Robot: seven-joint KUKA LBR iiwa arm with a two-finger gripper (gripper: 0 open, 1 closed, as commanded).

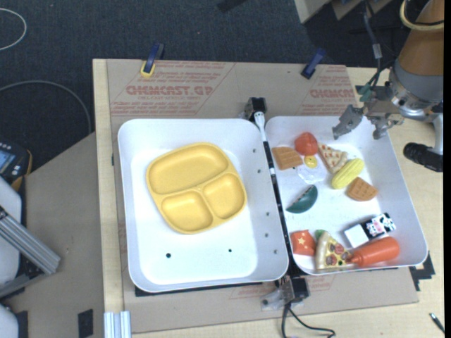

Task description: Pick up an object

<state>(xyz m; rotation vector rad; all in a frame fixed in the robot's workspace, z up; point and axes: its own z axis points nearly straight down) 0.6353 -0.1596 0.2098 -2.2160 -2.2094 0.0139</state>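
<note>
Camera view looks down on a brown board (232, 83) printed in red with "CHEMCAST GP", readable at its upper left and partly again at upper right; the smaller lines under it are too fine to read. Two clamps grip the board's far edge, a yellow-tipped clamp (149, 61) and a blue clamp (312, 65).

On the left sits the left bin (137, 182), holding a yellow divided plate (195, 186) with three compartments. Bare white floor runs all round the plate, widest along the near edge.

Touching it along a shared edge is the right bin (403, 189), crowded with toy food: a red tomato (306, 144), a toast slice (286, 158), a pizza wedge (330, 155), a corn cob (347, 172), a waffle piece (361, 189), a green watermelon slice (301, 200), a red block with a star (303, 241), a second pizza slice (328, 251), an orange carrot (374, 252) and a cow-patterned carton (366, 229). Open floor lies in the far right corner and down the right wall.

The gripper (361, 122) hangs over the far rim of the right bin, its two fingers spread apart with nothing between them, apart from the food below. The arm (421, 55) rises behind it at the right, orange band above the wrist
</note>
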